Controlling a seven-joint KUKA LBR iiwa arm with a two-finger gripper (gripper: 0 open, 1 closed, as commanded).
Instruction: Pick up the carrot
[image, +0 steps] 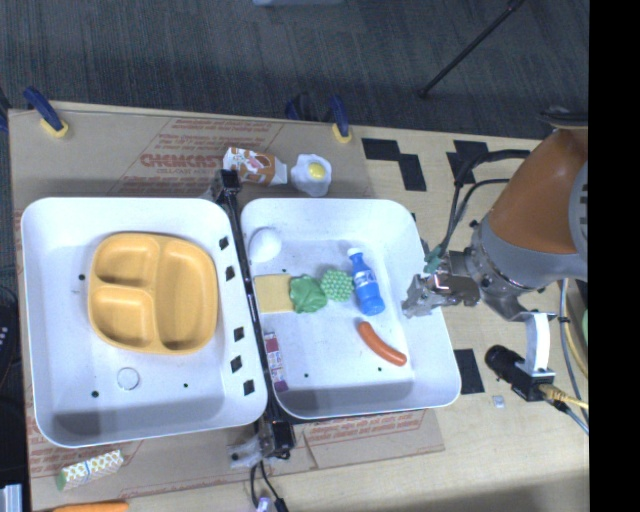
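Right now I see the carrot (382, 342), a smooth orange-red tapered stick, lying at a slant on the glossy floor of the right bin (300, 385), toward its near right corner and apart from everything else. Above it stands a small blue bottle (366, 284) with a white cap, touching a bumpy green knobbly ball (337, 285); a crinkled leafy green piece (307, 294) sits just beside that, overlapping a flat tan square (269, 294). A white round lump (264, 242) rests near the bin's far left corner.

The gripper (428, 293) hangs over the right bin's right rim, well clear of the carrot, with the grey arm (535, 215) and its orange band behind it. I cannot tell how its fingers stand (metal parts blur together there); nothing shows between them.

The left bin (40, 330) holds a matte yellow compartment tray (154, 291) with rounded corners. Both bins sit on printed cardboard over the tabletop (470, 450).
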